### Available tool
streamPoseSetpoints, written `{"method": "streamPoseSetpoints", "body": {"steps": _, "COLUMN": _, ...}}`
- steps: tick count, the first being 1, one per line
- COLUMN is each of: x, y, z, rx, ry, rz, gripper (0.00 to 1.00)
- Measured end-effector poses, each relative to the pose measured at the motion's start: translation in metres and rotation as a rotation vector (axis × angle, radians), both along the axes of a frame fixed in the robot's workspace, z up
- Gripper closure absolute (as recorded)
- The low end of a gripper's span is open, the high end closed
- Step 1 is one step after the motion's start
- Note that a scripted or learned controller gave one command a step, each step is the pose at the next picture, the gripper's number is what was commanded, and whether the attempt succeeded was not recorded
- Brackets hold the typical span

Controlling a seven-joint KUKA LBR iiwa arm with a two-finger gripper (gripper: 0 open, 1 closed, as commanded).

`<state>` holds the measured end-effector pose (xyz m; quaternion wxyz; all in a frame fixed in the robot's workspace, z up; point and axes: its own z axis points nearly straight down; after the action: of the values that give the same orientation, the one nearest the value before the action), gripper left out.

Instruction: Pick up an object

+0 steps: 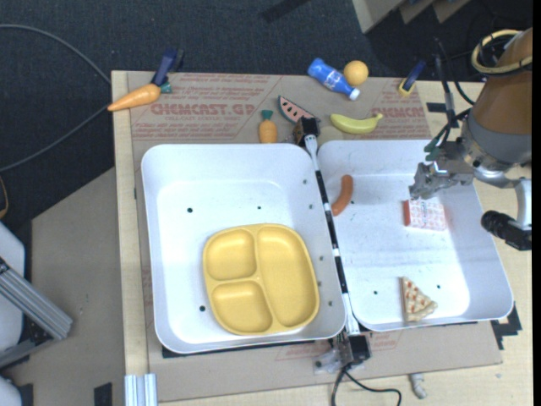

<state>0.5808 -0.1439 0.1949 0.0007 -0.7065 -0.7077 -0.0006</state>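
In the right bin [372,252] lie three things: a brown sausage [341,194] near its left wall, a red and white checked packet [425,216] towards the right, and a pizza slice [416,299] near the front edge. My gripper [428,184] hangs just above the far end of the checked packet, its fingers pointing down. The grey arm with its orange band comes in from the right.
The left bin [169,184] holds a yellow divided plate [259,277]. On the bench behind the bins lie a carrot [135,98], a small orange toy [268,130], a watermelon slice [293,108], a banana [355,123], a blue bottle [331,78] and an orange ball [357,71].
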Motion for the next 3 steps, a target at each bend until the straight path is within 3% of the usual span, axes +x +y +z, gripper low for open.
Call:
{"method": "streamPoseSetpoints", "body": {"steps": 1, "x": -0.001, "y": -0.001, "z": 0.0, "rx": -0.001, "ry": 0.001, "rz": -0.001, "gripper": 0.0}}
{"method": "streamPoseSetpoints", "body": {"steps": 2, "x": 0.085, "y": 0.052, "z": -0.067, "rx": 0.0, "ry": 0.0, "rz": 0.0, "gripper": 0.0}}
{"method": "streamPoseSetpoints", "body": {"steps": 3, "x": 0.085, "y": 0.05, "z": -0.111, "rx": -0.002, "ry": 0.003, "rz": 0.0, "gripper": 0.0}}
